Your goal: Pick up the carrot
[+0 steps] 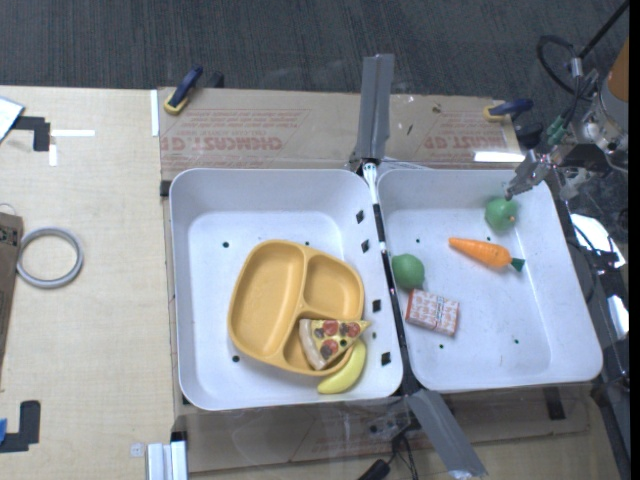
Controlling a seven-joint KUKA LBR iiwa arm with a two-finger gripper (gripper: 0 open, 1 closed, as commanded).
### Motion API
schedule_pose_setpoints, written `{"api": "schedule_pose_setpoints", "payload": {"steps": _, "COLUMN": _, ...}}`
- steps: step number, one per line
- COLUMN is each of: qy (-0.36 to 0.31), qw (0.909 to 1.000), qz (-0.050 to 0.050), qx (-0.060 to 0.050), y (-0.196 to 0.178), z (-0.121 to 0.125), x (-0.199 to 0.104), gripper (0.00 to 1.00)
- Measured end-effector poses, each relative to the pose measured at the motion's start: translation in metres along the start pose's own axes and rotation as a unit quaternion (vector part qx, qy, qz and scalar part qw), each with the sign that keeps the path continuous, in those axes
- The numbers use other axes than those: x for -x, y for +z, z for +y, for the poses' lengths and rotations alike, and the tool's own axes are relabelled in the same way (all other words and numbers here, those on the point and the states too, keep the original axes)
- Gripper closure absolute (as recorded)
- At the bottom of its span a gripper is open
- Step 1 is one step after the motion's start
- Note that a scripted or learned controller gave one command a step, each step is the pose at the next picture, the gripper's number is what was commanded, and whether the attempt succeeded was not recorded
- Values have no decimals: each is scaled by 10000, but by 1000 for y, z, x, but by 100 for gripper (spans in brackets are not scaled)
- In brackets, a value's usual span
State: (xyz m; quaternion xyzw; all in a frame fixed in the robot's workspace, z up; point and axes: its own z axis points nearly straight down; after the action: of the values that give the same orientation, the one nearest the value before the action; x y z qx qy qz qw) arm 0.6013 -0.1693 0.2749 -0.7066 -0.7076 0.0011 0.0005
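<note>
The orange carrot (480, 253) with a green stub lies flat in the right bin (560, 348), in its upper middle, pointing left. My gripper (523, 179) hangs over the bin's top right corner, up and to the right of the carrot and apart from it. Its tip is just above a green round fruit (501, 213). Nothing shows in the gripper's grasp.
A second green ball (407, 269) rests by the right bin's left wall, with a small red-and-white box (432, 312) below it. The left bin (200, 268) holds a yellow divided plate (270, 303), a pizza slice (328, 338) and a banana (345, 371). A tape roll (45, 258) lies far left.
</note>
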Motion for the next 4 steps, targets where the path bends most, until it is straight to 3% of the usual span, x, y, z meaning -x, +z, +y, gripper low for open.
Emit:
{"api": "schedule_pose_setpoints", "payload": {"steps": 1, "qy": -2022, "qw": 9793, "qz": 0, "qx": 11, "y": 123, "z": 17, "x": -21, "gripper": 0}}
{"api": "schedule_pose_setpoints", "payload": {"steps": 2, "qy": -1648, "qw": 9863, "qz": 2, "qx": 9, "y": 172, "z": -8, "x": -23, "gripper": 0}}
{"api": "schedule_pose_setpoints", "payload": {"steps": 3, "qy": -1628, "qw": 9867, "qz": -5, "qx": 22, "y": 162, "z": -7, "x": -22, "gripper": 100}}
{"api": "schedule_pose_setpoints", "payload": {"steps": 4, "qy": -1630, "qw": 9866, "qz": -5, "qx": 21, "y": 162, "z": -7, "x": -22, "gripper": 0}}
